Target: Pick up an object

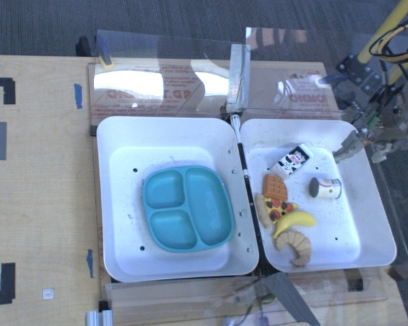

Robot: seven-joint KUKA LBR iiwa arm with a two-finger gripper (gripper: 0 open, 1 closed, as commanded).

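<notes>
Gripper (345, 149): I see it over the right bin's (374, 250) far right rim; its opening I cannot tell.
Objects: banana (294, 223), croissant (296, 244), waffle (275, 188), milk carton (292, 160), small can (325, 188) lie in that bin.
Left bin (115, 202): teal divided plate (187, 208).

two white bins (115, 141), one teal tray (188, 208), six toy foods (294, 221)

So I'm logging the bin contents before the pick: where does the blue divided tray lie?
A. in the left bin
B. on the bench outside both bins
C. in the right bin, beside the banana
A: the blue divided tray lies flat in the left bin; the banana lies in the right bin.
</notes>
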